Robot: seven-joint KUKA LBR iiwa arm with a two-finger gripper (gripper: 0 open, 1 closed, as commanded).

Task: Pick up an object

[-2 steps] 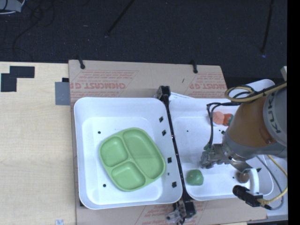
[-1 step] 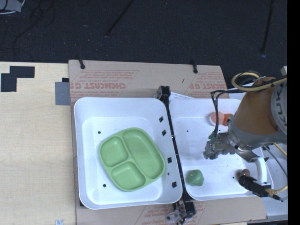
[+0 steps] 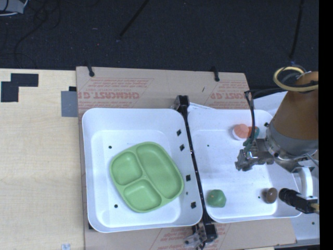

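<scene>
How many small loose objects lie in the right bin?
3: a green object near the front left, a brown object near the front right, and a pink object at the back. The arm may hide others.

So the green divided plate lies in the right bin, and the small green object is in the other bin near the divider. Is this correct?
Not quite. The camera view shows the green divided plate in the left bin, not the right. The small green object is in the right bin, near the divider, so the two are indeed in different bins.
</scene>
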